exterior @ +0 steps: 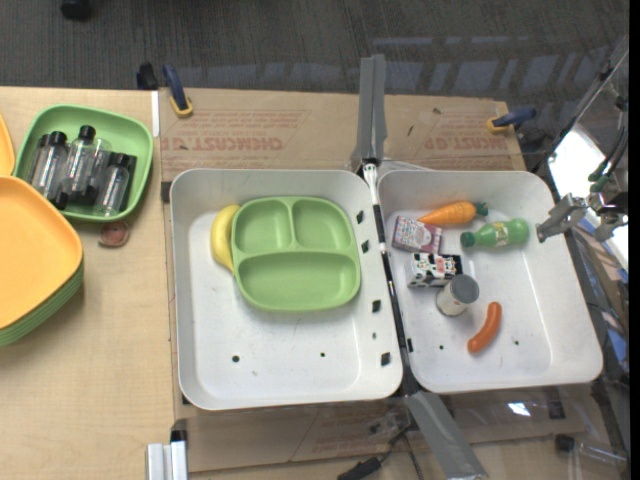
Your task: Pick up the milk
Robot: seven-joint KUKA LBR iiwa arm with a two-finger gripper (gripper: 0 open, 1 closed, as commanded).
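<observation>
- Gripper [560,218], thin grey metal, sits at the far right rim of the right bin [560,338]; whether it is apart or together I cannot tell.
- Milk [435,269], a small boxy carton with black-and-white cow patches, lies on its side near the right bin's middle.
- Just beside it: a pink carton [415,233] (towards the far rim), a round metal can [456,295], and a smooth orange sausage [484,328].
- Further back lie a tapered carrot [448,213] and a glossy green bottle [495,234].

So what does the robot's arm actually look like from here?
Little of it is visible: at the right edge, a slim grey metal pincer with pale, shiny linkage parts behind it. It is too small and blurred to make out cables or markings.
</observation>
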